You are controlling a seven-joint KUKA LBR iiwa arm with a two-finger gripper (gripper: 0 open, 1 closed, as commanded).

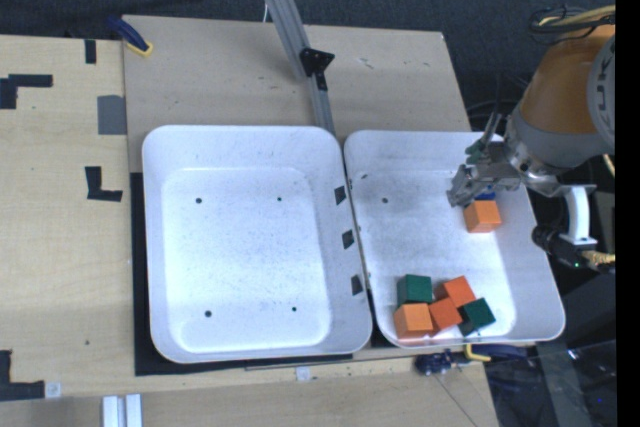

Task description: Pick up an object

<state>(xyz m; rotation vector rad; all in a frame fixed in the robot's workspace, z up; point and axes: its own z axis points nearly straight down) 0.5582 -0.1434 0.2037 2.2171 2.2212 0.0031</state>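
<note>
"Where is the small orange block with a blue top (483, 215)?"

"In the right white bin (400, 175), just under my grey claw (470, 187). Touching, maybe. Whether I'm squeezing, I can't tell."

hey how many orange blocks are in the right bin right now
4. One orange block lies just below the gripper near the bin's right wall. Three sit in the front cluster: and, among two green blocks. Others may be hidden under the arm.
</note>
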